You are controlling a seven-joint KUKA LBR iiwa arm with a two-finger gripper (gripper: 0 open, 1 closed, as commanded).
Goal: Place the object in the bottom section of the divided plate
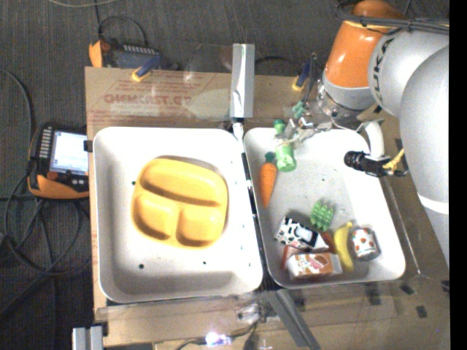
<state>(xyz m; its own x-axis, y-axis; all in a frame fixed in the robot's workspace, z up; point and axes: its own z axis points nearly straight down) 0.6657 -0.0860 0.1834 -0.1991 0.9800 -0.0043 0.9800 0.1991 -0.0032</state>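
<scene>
The yellow divided plate (180, 201) lies in the left bin (117, 268), with one long section on its far side and two smaller sections on its near side. All its sections are bare. My gripper (298, 127) hangs over the far left corner of the right bin (387, 268), under the orange-banded wrist (350, 57). Just below it lies a small green bottle (284, 157), and an orange carrot (267, 181) lies beside that along the bin's left wall. Whether the gripper touches the bottle is unclear.
Near the front of the right bin sit a cow-patterned carton (295, 232), a green ridged toy (322, 214), a banana (341, 247), a small can (364, 243) and a red-and-white carton (312, 264). A cardboard sheet (160, 97) lies behind the left bin.
</scene>
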